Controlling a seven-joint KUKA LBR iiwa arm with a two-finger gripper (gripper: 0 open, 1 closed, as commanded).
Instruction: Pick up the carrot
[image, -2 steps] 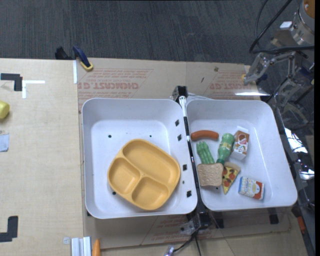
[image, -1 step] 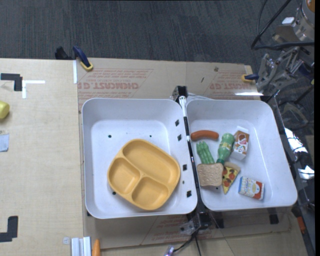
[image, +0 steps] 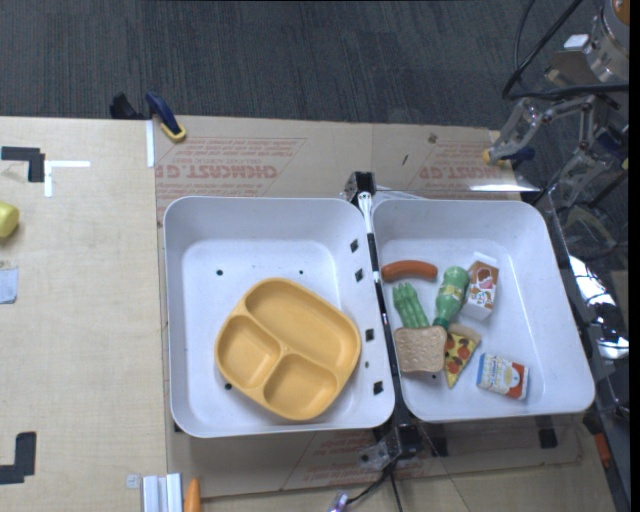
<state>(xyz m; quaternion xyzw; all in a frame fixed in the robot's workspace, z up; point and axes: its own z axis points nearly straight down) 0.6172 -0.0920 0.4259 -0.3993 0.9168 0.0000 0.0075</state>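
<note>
Beyond the far rim of the right bin (image: 560, 300), at the upper right of the camera view, hangs my gripper (image: 513, 137), over the cardboard sheet (image: 260, 165) that lies under both bins. At this angle I cannot tell whether my grip is spread or closed, and I see nothing held in it.

Well apart from me lies the carrot (image: 409, 270), an orange-red stick with rounded ends. It lies flat and crosswise on the floor of the right bin, in its far left part, close to the wall it shares with the left bin (image: 190, 300). From where I hang, it sits nearer the camera and further left, with the bin's far rim between us.

Just nearer the camera than the carrot is a ridged green vegetable (image: 408, 305). A green bottle (image: 451, 293) leans just beside the vegetable on its right, and a small juice carton (image: 483, 289) stands beyond the bottle. Nearer still lie a bread slice (image: 420, 349), a pizza slice (image: 460, 356) touching it, and a second small carton (image: 502, 377).

Over in the left bin, a yellow divided plate (image: 288, 348) rests at a slant.
</note>
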